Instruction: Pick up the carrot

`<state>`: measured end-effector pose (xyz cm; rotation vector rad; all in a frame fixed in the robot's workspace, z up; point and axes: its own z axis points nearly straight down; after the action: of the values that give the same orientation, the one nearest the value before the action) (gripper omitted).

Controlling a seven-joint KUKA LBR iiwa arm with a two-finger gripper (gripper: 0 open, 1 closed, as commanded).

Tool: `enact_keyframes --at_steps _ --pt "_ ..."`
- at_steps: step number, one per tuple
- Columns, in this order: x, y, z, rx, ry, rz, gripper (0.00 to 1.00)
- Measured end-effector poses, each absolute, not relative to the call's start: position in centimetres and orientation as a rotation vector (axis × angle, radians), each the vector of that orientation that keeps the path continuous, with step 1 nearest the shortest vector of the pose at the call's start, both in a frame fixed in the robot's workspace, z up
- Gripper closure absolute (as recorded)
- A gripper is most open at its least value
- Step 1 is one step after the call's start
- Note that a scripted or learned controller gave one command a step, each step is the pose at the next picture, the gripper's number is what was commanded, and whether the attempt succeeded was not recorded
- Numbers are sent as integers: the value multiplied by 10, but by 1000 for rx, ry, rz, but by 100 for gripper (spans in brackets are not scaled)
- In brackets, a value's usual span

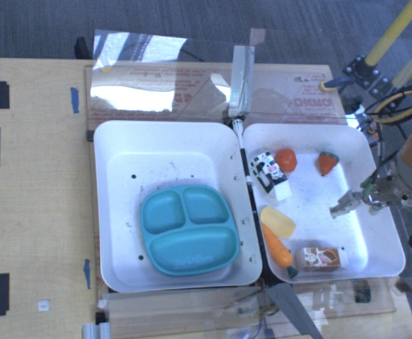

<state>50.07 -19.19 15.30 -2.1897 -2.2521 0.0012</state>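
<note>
The carrot (278,248) is orange with a green end and lies along the left wall of the right bin (386,256), near its front. My gripper (343,207) hangs over the right half of that bin, to the right of the carrot and a little farther back, well apart from it. Nothing shows in its grasp.
Around the carrot sit a yellow piece (278,222) just behind it and a small brown carton (320,258) to its right. A cow-patterned carton (270,172), an orange-red fruit (286,159) and a strawberry (327,162) lie at the back. The left bin (114,189) holds a blue divided plate (189,228).
</note>
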Motion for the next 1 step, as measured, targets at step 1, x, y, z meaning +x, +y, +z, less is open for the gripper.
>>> enact_keyframes --at_steps 1 --pt "538 -172 135 -2259 -2178 4 0"
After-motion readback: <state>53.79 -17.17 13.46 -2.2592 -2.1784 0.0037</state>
